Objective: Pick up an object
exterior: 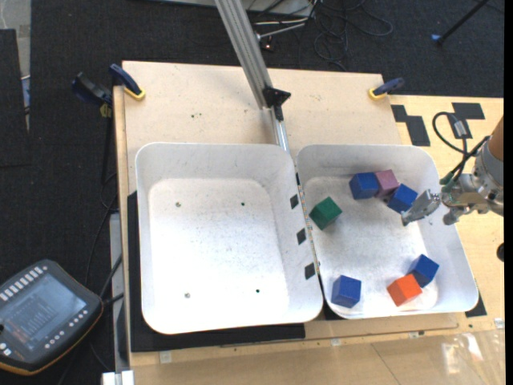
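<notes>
The table (240,95) carries two shallow white bins side by side. The left bin (160,215) holds no blocks. The right bin (449,239) holds all candidate objects.

The arm (490,167) enters from the right edge and reaches over the right bin's far-right wall. Its end effector (418,208) sits low at the bin's upper right, just beside a blue block (401,195). Whether the end effector is released or clenched cannot be told from this view; no block is visibly between its parts.

Blocks, right bin:
- Cluster, upper area: second blue block (365,185), touching or nearly touching a pink block (387,180), with the first blue block just beside them.
- Green block (325,212), alone near the left wall.
- Blue block (346,289), alone at the lower left.
- Orange block (404,289) and blue block (425,268), touching, at the lower right.

Probable failure modes:
- The cluster is tightly packed; a descent there may land on a neighbouring block, pushing rather than gripping.
- An off-centre closure on the tilted nearest block may squeeze it out sideways.
- Proximity to the bin wall may obstruct the approach.
</notes>
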### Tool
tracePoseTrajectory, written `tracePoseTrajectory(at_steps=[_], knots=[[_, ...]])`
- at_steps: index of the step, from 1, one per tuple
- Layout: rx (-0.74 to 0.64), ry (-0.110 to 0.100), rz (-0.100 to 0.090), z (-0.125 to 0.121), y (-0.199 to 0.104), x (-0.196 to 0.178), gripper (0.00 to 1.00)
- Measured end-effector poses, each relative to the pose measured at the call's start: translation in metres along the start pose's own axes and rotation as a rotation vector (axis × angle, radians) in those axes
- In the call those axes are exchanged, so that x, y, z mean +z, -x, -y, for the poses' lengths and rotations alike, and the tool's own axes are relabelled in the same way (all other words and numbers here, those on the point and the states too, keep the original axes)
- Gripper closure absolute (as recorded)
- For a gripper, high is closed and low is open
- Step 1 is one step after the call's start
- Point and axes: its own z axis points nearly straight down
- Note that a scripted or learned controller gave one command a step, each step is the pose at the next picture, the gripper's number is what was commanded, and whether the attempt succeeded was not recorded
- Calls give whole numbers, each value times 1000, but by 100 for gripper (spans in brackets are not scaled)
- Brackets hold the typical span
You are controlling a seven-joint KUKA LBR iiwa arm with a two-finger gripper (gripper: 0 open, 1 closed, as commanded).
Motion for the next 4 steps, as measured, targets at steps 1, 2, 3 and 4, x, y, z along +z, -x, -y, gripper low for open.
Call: tracePoseTrajectory(at_steps=[1, 2, 3, 4], knots=[[1, 1, 0, 0, 0, 0, 0], [3, -4, -1, 1, 2, 43, 0], [2, -5, -2, 7, -2, 89, 0], [3, -1, 0, 7, -3, 133, 0]])
